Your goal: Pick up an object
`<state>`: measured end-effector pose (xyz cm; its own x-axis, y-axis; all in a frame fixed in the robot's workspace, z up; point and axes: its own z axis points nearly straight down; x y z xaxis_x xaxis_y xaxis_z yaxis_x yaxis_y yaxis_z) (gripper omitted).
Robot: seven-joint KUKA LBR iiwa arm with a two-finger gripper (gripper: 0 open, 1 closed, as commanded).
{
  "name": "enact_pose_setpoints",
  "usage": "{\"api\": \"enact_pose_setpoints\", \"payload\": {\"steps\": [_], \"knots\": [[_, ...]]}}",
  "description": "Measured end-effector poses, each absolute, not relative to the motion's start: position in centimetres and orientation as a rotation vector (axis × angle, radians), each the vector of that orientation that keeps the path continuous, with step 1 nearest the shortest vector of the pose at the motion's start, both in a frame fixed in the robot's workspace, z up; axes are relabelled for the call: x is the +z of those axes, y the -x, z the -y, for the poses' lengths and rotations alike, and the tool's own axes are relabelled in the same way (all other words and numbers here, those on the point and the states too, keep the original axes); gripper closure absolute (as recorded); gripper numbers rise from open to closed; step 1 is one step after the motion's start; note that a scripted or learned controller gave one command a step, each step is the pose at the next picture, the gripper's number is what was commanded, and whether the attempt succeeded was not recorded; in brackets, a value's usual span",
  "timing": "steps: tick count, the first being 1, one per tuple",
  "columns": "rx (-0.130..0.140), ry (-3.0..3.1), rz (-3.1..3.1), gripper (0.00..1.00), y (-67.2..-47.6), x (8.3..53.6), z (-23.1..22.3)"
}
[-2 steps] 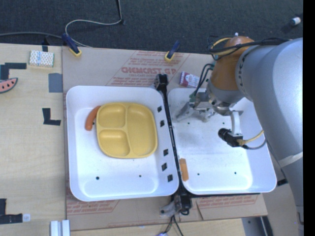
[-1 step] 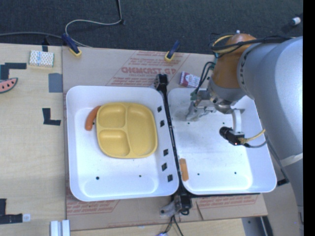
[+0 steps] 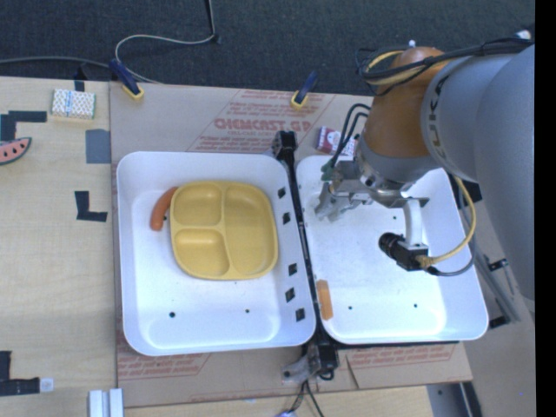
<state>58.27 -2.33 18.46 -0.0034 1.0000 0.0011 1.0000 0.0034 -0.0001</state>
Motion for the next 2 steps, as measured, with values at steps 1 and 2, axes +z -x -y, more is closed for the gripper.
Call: {"api": "enact_pose_setpoints", "payload": {"steps": [1, 2], "knots": [[0.001, 2.217, 2.223, 0.0, -58.2, 18.4, 2.4], [0.001, 2.218, 2.223, 0.0, -62.2, 18.4, -1.9]]}}
